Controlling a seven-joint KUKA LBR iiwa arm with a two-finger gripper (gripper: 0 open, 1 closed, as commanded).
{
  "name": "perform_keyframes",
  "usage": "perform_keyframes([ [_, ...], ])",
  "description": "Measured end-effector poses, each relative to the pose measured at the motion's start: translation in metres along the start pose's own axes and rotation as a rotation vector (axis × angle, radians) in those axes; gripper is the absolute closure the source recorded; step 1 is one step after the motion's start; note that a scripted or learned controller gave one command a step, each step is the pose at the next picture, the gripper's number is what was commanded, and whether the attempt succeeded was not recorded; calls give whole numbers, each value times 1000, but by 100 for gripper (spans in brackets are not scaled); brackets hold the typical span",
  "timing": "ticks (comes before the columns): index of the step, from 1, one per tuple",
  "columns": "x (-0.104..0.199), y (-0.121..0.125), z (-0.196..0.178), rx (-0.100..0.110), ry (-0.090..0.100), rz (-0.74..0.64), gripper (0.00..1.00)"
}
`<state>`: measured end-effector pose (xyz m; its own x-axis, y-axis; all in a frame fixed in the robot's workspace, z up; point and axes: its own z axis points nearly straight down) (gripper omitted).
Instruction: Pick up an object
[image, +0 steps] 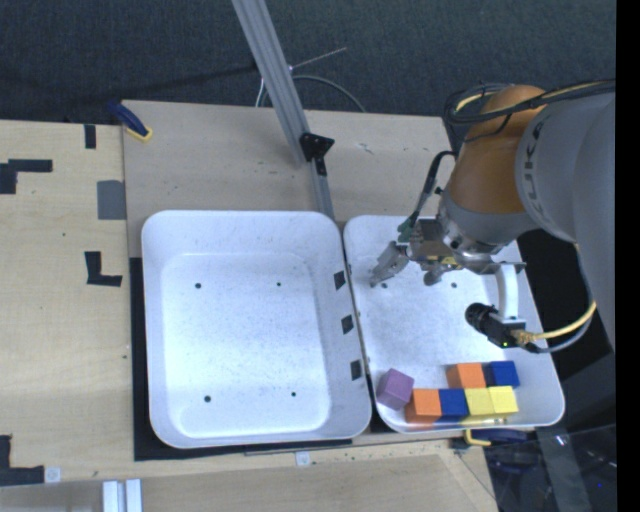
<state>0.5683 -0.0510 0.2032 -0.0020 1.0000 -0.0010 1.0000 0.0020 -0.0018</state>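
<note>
My gripper (408, 272) hangs over the upper part of the right bin (430, 330), open, with nothing between its two fingers. Along the bin's near edge lies a cluster of small blocks: a purple block (396, 386) at the left, then an orange block (427, 402), a blue block (453, 402), two yellow blocks (491, 401), another orange block (465, 376) and another blue block (502, 373). The gripper is well above and apart from these blocks.
The left bin (240, 320) sits beside the right one, sharing a raised rim. A grey metal pole (285, 90) slants in from the top to the bins' junction. The arm's orange band (495, 150) and grey body fill the upper right. A cable (555, 330) loops by the right bin.
</note>
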Motion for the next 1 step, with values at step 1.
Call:
perform_keyframes([
  [1,4,32,12,-1,1,-1,0],
])
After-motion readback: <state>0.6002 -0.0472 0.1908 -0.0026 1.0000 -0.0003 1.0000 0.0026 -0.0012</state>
